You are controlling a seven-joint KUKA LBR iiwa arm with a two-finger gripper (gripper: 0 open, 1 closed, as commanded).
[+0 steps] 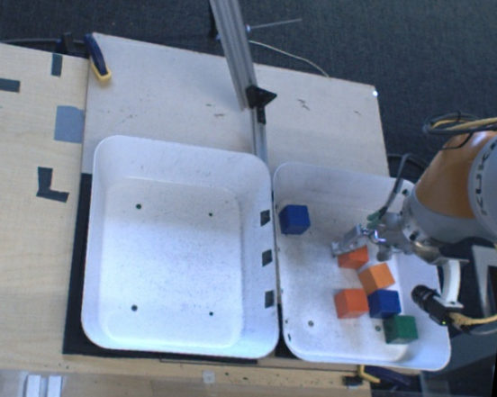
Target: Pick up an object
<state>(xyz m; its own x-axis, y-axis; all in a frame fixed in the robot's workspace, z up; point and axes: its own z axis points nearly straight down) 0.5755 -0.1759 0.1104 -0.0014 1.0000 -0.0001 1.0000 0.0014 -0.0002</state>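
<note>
Several small blocks lie in the right bin (323,186). A blue block (295,218) sits alone near its left side. Further right are a red-orange block (352,258), an orange block (377,276), another red-orange block (352,302), a blue block (386,302) and a green block (401,328). My gripper (362,243) hangs low over the bin, right above the upper red-orange block, its metal fingers (347,246) reaching down and to the left. No block shows clearly between them.
The left bin (181,161) stands beside the right one. A slanted metal rail (237,42) runs down to the gap between the bins. A yellow and blue clamp (97,58) lies at the bench's far left corner.
</note>
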